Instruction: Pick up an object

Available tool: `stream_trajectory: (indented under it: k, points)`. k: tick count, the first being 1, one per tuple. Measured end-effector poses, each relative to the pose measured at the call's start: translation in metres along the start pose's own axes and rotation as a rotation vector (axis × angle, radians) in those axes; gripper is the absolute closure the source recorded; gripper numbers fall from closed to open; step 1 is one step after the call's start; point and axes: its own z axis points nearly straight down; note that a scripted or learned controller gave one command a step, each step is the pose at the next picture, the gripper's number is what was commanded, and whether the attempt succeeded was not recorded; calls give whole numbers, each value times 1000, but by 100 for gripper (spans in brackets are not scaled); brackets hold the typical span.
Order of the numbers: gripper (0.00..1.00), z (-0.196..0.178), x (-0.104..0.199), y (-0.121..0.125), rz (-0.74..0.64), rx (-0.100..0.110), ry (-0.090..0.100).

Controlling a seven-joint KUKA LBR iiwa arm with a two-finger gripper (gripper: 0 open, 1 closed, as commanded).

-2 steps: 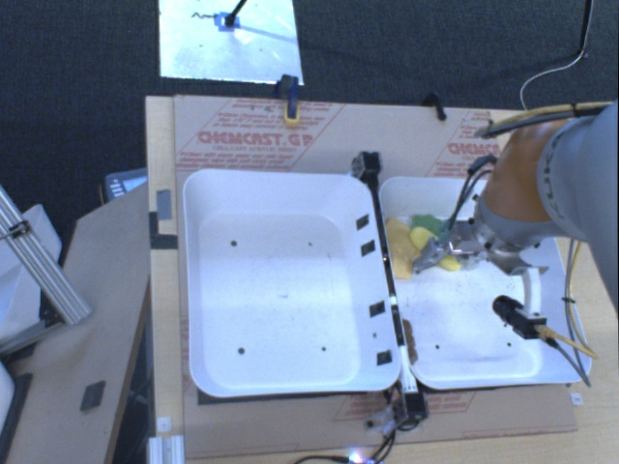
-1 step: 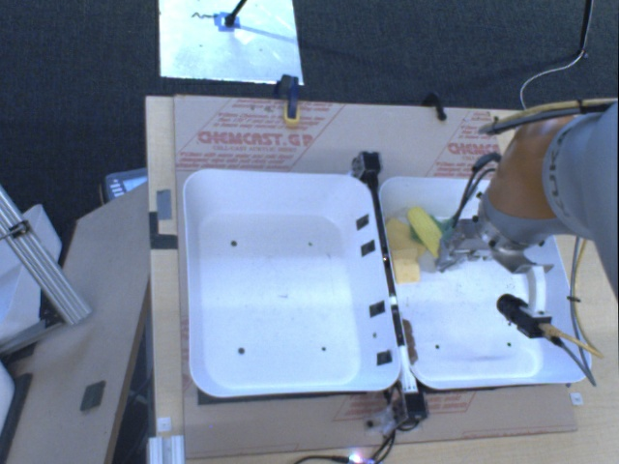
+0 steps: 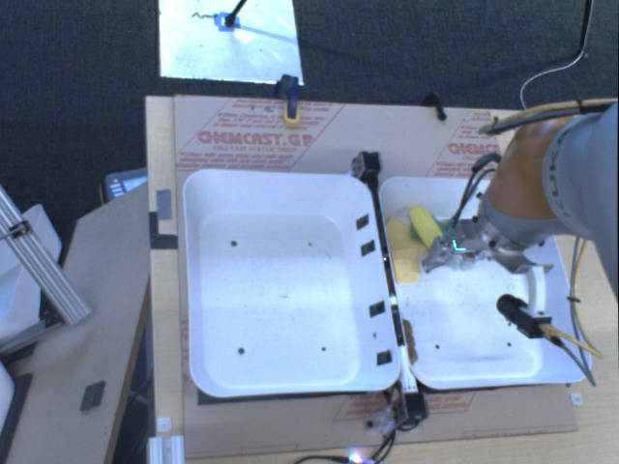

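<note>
A yellow, banana-like object (image 3: 424, 224) is lying tilted near the upper left corner of the right bin (image 3: 484, 356), and a paler yellow block (image 3: 404, 251) is sitting touching it, close against the divider between the bins. Both are looking soft-edged and small. The grey arm (image 3: 580, 177) with its orange band is reaching in from the right and bending down over the right bin, bringing the pincer (image 3: 447, 252) low, just beside the yellow pieces. Whether the pincer is open or closed cannot be told. The left bin (image 3: 280, 356) is resting beside it on the counter (image 3: 242, 133).
</note>
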Motion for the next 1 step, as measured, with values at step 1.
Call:
stream_trajectory:
  k: [1]
  points:
    - [0, 10, -33, 33, 3, -1, -1]
